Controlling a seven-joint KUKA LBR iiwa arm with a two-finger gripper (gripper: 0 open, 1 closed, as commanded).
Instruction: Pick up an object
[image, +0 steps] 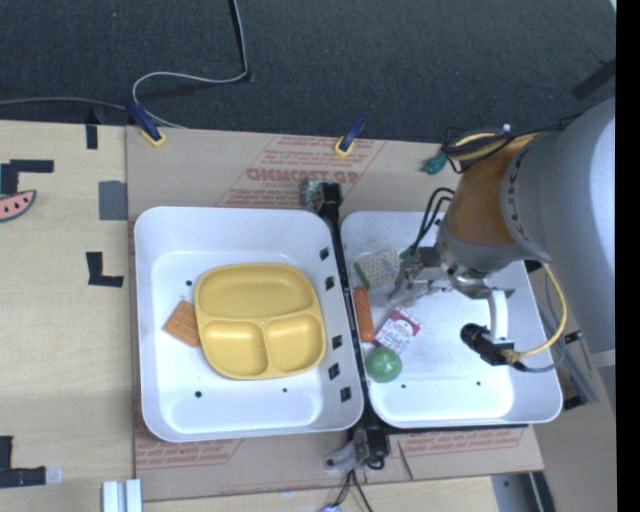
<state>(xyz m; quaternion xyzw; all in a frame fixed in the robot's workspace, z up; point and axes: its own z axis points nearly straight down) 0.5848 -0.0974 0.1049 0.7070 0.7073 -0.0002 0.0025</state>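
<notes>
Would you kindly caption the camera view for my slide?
Gripper lowered into the right bin near a carrot, green ball and packet; yellow tray fills the left bin.

1. My arm (575, 190) reaches in from the right, its grey bulk high in the view.
2. The orange band (485, 195) sits just above my wrist, which angles down and to the left.
3. My tool (405, 285) points down-left, hanging low; its tips are too blurred to read.

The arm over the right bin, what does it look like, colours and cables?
The bulky grey KUKA arm carries an orange band above the wrist. Yellow and black cables loop around it, and a metallic end effector sits at its tip.
</notes>
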